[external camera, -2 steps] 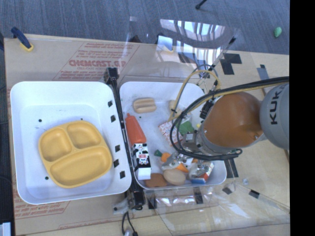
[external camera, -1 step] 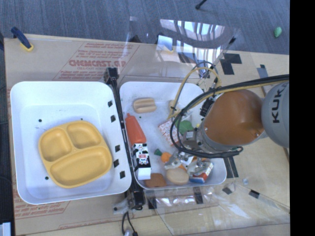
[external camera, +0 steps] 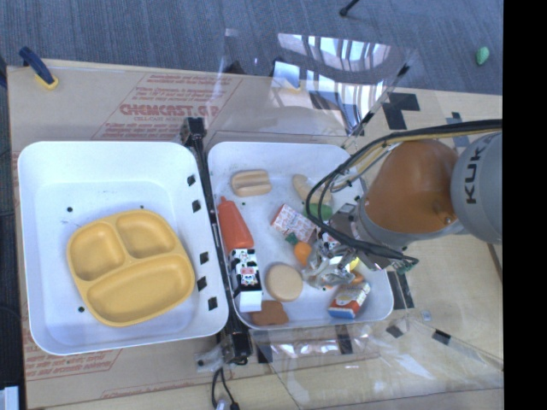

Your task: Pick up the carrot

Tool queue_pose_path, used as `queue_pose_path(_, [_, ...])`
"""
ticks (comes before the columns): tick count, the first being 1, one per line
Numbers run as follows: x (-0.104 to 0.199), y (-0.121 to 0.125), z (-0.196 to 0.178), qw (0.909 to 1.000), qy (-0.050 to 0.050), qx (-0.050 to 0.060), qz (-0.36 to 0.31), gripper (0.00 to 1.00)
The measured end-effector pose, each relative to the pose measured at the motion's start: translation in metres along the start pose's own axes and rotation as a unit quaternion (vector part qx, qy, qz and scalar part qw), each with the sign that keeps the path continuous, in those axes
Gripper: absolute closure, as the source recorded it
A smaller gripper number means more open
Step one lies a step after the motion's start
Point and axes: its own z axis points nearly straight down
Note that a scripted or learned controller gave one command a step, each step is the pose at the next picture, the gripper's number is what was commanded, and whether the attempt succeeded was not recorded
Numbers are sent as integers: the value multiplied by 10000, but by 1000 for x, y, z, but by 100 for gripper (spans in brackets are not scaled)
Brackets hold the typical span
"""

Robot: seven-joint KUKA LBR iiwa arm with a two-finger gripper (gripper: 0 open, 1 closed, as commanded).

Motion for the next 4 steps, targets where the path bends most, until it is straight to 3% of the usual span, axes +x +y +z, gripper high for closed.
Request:
queue_pose_path(1, [0,0,0,10000,0,0,-4,0])
queue_pose_path(2, [-3,0,-11,10000,-15,6,-34,100])
queue_pose_path(3, [-3,1,-10,10000,-13,4,-36,0])
queue_pose_path(4, [-45,-29,0,9766,-5,-1,2152,0])
